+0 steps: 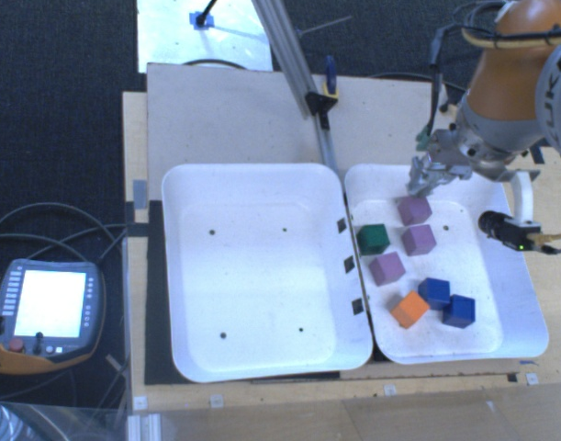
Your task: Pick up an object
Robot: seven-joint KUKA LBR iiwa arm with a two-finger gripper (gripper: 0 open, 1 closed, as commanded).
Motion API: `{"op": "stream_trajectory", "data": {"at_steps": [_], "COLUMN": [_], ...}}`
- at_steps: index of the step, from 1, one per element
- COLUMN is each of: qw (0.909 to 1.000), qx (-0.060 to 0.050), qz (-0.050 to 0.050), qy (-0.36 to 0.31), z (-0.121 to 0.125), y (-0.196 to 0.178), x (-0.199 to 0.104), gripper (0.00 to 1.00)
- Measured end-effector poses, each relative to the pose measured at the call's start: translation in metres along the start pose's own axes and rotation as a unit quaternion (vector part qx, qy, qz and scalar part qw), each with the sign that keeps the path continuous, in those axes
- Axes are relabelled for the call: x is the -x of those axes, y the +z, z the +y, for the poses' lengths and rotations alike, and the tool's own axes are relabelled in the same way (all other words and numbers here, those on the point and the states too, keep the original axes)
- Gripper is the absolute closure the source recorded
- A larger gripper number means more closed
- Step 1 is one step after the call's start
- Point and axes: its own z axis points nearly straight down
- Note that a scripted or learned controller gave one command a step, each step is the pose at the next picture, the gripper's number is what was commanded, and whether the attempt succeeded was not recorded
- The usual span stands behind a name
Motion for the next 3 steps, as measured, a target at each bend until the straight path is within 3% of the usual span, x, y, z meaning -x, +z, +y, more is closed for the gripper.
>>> {"op": "stream_trajectory", "data": {"at_steps": [3], "qw": [1.0000], "qx": [-0.001], "qz": [0.001], "qy": [-0.001], "z": [-0.036], "y": [0.027], "x": [-0.162], "gripper": [1.00]}}
